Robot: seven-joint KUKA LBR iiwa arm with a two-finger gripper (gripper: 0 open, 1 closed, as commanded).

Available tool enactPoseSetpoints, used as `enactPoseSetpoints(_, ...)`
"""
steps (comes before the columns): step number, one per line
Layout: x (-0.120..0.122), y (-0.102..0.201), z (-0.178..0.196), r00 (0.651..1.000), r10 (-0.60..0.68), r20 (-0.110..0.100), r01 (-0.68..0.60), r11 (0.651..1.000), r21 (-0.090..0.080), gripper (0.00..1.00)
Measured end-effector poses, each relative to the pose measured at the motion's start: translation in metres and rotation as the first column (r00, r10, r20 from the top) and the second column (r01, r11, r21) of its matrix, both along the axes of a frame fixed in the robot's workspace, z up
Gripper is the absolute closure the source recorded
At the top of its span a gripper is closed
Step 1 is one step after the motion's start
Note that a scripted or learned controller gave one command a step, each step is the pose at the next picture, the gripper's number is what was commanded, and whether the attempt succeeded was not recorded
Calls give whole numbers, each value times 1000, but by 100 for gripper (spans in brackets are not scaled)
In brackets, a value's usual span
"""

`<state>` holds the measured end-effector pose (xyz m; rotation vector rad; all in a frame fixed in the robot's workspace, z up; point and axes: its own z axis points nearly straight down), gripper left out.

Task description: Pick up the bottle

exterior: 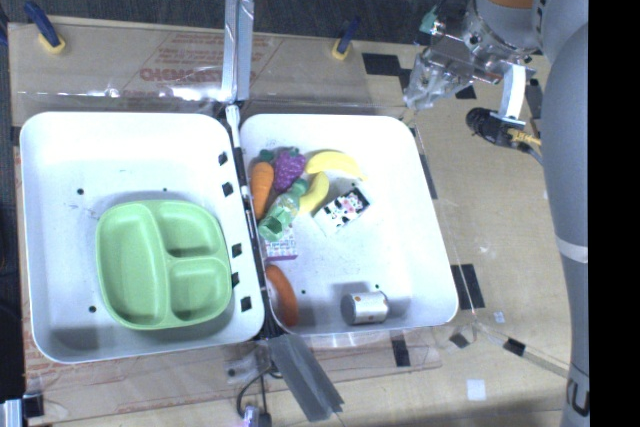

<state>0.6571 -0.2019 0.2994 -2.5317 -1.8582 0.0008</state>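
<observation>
The bottle (279, 216) is small, green and clear. It lies in the right bin (420, 245) near the left wall, between a carrot (261, 185) and a banana (328, 173). My gripper (424, 87) hangs outside that bin, above the bench by its back right corner, well away from the bottle. Nothing hangs beneath it.
Purple grapes (290, 164), a black-and-white box (345, 207), a silver can (365, 305) and an orange item (282, 295) share the right bin. The left bin (50, 175) holds a green divided plate (165, 263). A metal post (238, 50) stands behind the divider.
</observation>
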Motion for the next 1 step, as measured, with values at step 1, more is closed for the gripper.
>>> enactPoseSetpoints(1,0,-1,61,997,-80,0,80,997,0,100)
